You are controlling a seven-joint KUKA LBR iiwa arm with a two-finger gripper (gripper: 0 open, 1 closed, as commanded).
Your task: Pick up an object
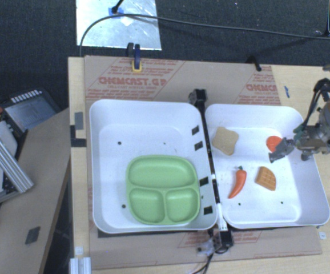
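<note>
The right bin [310, 207] holds a tan bread slice [225, 140], a red-orange chili pepper [238, 183], a brown waffle-like wedge [266, 178] and an orange-red round piece [274, 142]. My gripper [280, 150] reaches in from the right at the end of the grey arm and hangs right at the orange-red piece, partly covering its lower right side. I see nothing clearly between the fingers. The waffle wedge lies just below the gripper.
The left bin [105, 153] holds a green three-compartment plate [162, 188]. A black divider strip [206, 153] runs between the bins. Cardboard lies under both bins, with a blue-and-yellow clamp [135, 57] at the back. A metal sheet [119, 16] and cables lie farther behind.
</note>
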